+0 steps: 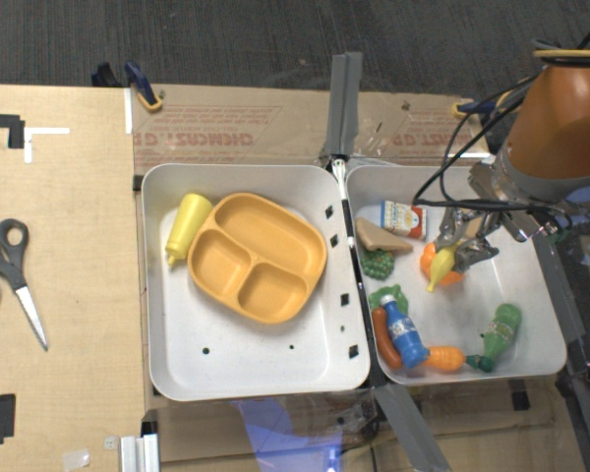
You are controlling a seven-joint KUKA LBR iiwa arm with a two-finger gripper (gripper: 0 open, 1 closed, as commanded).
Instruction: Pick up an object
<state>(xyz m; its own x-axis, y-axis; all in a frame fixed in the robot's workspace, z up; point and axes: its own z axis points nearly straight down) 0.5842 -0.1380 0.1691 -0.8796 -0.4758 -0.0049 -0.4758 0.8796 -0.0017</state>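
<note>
Your gripper (460, 246) sits low in the right bin (541, 362), fingers apparently closed on a yellow banana-shaped toy (441, 268) — it hangs just over an orange fruit (435, 262). Judging by that, the grasp looks made; lifting clear is left.

The bench (59, 293) is tan board. Two white bins sit side by side on its right half: the left bin (167, 362) and the right bin (546, 352), their inner rims touching. Scissors (15, 273) lie at the bench's left edge, handles toward the far side. A clear sheet with red lettering (236, 131) lies along the far edge behind the bins. Black tape marks (5, 126) sit near the far left corner.
</note>
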